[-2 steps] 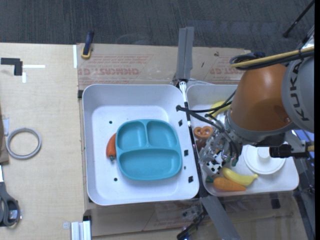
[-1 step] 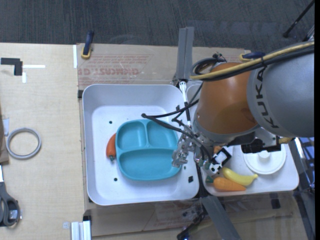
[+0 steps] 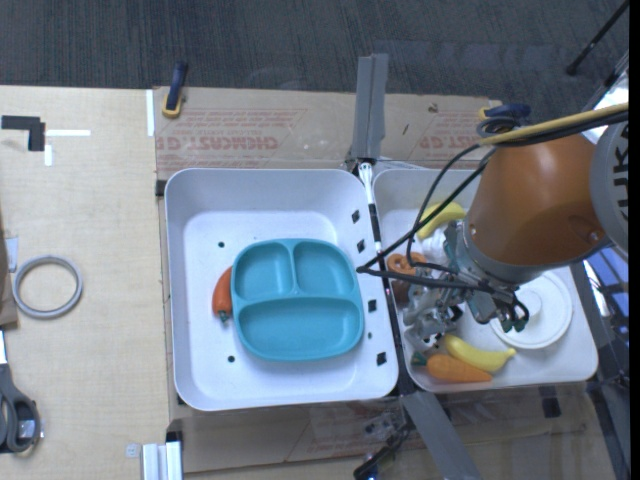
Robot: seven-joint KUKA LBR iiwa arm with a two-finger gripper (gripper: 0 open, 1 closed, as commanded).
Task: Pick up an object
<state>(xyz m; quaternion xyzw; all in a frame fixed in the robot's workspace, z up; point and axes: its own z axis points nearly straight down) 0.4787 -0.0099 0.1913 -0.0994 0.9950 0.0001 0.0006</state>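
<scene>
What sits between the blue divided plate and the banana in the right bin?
In the camera view, between the blue divided plate and the banana stand the two bins' adjoining walls, then the pincer over the right bin.

We are looking down as the arm [image 3: 540, 203] is reaching into the right bin [image 3: 580, 363], its gripper [image 3: 432, 313] hanging above a banana [image 3: 478, 350] and carrot [image 3: 458, 369], possibly touching neither. A teal divided plate [image 3: 297, 299] is lying in the left bin [image 3: 200, 218].
</scene>
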